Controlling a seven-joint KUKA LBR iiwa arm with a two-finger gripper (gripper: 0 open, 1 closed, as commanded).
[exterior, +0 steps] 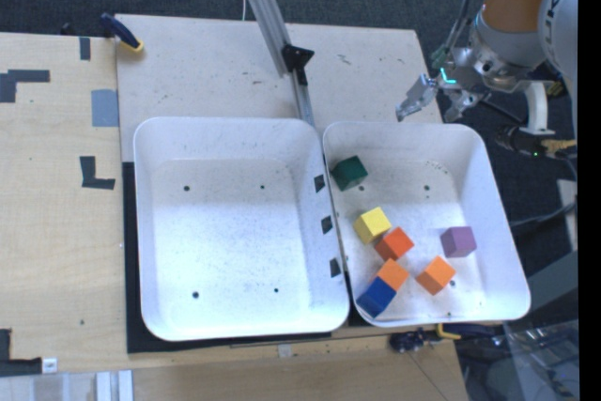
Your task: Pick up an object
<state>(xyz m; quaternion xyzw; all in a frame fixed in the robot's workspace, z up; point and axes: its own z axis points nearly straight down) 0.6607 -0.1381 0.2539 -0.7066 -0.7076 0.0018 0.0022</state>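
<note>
The right bin [492, 192] holds several small cubes: a green one [349, 171] at the back left, a yellow one [373, 223], a red-orange one [395, 243], two orange ones [392, 275] [436, 275], a blue one [377, 297] by the front left wall, and a purple one [457, 241]. My gripper [433, 107] hangs above the bin's back rim, well away from the cubes. It is open, with nothing between its fingers.
The left bin [225, 230] lies beside the right one, their walls touching. A slanted metal bar [268, 5] runs down to the bins' shared back corner. A blue and yellow tool [122, 32] lies at the back left of the bench.
</note>
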